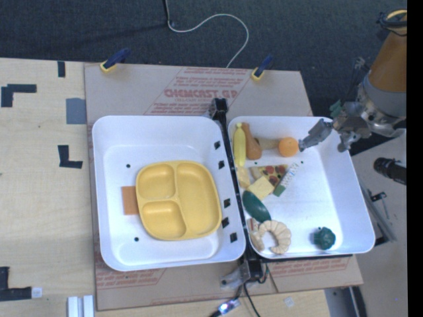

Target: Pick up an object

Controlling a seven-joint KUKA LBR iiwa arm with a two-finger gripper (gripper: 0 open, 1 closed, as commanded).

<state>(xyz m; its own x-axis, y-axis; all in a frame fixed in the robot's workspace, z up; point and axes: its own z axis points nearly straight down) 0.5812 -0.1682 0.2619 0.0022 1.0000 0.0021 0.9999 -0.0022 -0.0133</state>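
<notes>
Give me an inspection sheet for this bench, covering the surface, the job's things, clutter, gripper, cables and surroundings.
Surface: cardboard sheet on a wooden bench, bearing a left bin and a right bin side by side.
Job's things: right bin holds a banana, an orange ball, a dark green item, a shrimp toy, a teal ball and a pile of small food pieces.
Clutter: yellow divided plate in the left bin, with an orange flat piece at its left edge.
Gripper: gripper above the right bin's upper right part, close to the orange ball; nothing seen between its fingers.
Cables: white cable looping across the dark floor above the bench.
Surroundings: two yellow-and-blue clamps on the cardboard's top edge.
</notes>
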